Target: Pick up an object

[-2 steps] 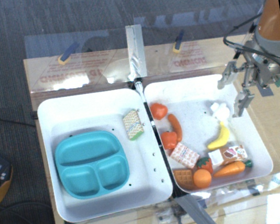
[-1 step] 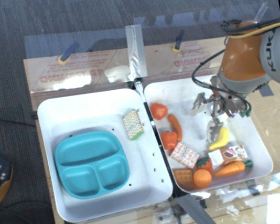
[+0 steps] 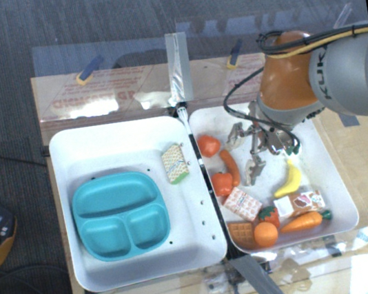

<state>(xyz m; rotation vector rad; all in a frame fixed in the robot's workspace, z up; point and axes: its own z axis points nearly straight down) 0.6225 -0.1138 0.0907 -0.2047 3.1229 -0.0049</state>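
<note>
Plenty of toy food is crammed lower right; the gripper (image 3: 259,155), fingers splayed and nothing held, could get snagged beside the banana (image 3: 288,181).

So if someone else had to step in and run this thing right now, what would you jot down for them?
Gripper: hangs over the right bin, fingers spread open, nothing between them.
Right bin holds the toy food: banana just right of the fingers, sausage and tomato to their left, carrot and orange at the near edge.
Left bin: teal divided plate and a small sponge-like block.
Done: arm is in position above the food.
Left: close on one item and lift it.
</note>
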